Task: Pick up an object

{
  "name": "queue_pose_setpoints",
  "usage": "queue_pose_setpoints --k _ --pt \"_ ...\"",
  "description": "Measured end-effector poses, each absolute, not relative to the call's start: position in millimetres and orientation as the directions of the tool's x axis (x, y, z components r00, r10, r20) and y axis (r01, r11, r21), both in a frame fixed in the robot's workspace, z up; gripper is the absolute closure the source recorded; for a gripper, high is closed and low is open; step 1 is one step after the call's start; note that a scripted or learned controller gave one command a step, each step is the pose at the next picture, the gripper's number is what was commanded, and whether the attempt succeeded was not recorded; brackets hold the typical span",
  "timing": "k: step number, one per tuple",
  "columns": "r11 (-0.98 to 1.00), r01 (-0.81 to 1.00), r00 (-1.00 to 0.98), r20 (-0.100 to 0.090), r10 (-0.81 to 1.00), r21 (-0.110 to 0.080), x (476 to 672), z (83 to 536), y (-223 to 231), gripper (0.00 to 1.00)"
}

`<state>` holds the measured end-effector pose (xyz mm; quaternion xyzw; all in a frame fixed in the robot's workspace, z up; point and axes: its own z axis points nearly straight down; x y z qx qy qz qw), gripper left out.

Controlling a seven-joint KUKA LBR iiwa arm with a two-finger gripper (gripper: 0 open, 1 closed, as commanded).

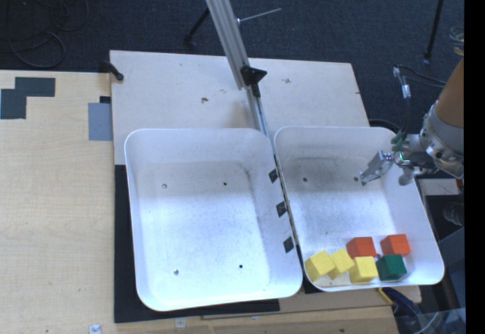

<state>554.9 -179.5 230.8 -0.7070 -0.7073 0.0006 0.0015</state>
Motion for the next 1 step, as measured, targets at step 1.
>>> queue_pose_setpoints --k 1 --pt "-0.002 1.000 0.002 0.001 1.000 -0.003 554.8 230.9 -180.0 0.00"
